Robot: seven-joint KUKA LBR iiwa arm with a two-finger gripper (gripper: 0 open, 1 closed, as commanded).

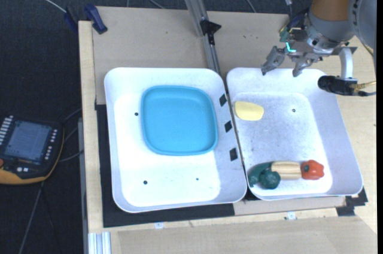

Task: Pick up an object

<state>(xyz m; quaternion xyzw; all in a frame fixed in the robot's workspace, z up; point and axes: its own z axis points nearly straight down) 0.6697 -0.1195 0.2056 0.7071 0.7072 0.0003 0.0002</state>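
Your gripper is hovering, jaws apart and holding nothing, above the right bin's far rim; the yellow piece is lying nearest, down-left.

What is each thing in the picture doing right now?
pincer: open, holding nothing, above the right bin's far rim.
blue plate: flat in the left bin.
yellow piece: lying in the right bin.
green, tan and red toys: lying together at the near wall.
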